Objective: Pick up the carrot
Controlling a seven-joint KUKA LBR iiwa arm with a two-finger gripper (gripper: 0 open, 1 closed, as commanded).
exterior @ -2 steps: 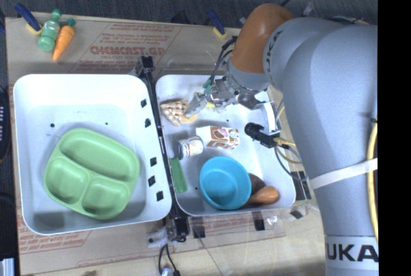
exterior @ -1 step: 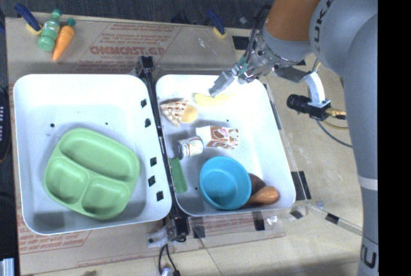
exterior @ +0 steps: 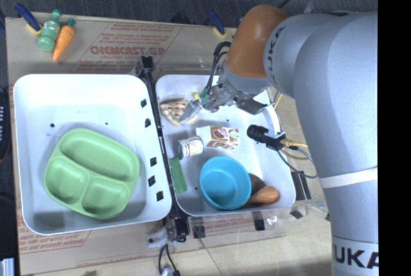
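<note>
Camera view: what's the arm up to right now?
The KUKA arm has its hand low in the right bin, at the shell-like pastry near the back. The carrot lies outside both bins, on the cardboard at the far left corner beside a green bottle, untouched.

The arm is smooth pale grey, with an orange band above the wrist, black "KUKA" lettering near its base, and thin black cables beside the wrist.
</note>
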